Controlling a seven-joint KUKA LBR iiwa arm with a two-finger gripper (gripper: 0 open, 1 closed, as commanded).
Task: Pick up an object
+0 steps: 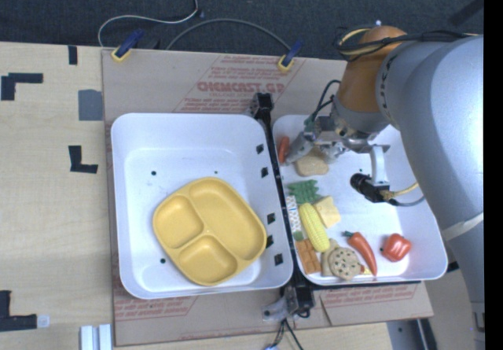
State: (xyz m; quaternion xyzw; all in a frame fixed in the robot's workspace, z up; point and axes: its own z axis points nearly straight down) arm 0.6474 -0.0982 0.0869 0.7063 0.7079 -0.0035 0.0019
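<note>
Cardboard sheeting (pixel 228 89) covers the bench beneath two white bins. Toy food fills the right bin (pixel 420 219); a tan, bread-like piece (pixel 312 164) lies near its back left corner, partly covered by my gripper (pixel 316 148). Whether my fingers are spread, or pinching that piece, I cannot tell: the wrist hides them. Nearer the camera from the bread lie a green piece (pixel 305 190), corn cob (pixel 314 227), cookie (pixel 343 263), chili (pixel 362 252) and red pepper (pixel 396 246). My forearm descends steeply, orange band (pixel 363 77) above the bread. Left of the bread, the other bin holds a yellow divided tray (pixel 208 229).
</note>
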